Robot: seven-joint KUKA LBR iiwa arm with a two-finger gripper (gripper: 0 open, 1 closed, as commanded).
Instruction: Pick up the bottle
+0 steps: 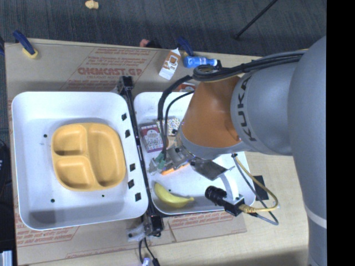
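My arm reaches in from the right and hangs low over the right bin (145, 105), hiding most of its floor. The gripper (173, 160) sits under the orange wrist band, near the bin's left side. It is right above a small green item (160, 162) and an orange item (175, 171). A dark red packet (151, 137) lies just up and left of it. A yellow banana (172, 196) lies at the bin's near edge, below the gripper. Whatever lies beneath the arm is hidden.
The left bin (28, 115) holds a yellow divided plate (87, 155). A black divider with clips (133, 148) runs between the bins. Beyond the right bin, a paper tag (170, 64) and a blue clamp (197, 61) rest on the cardboard.
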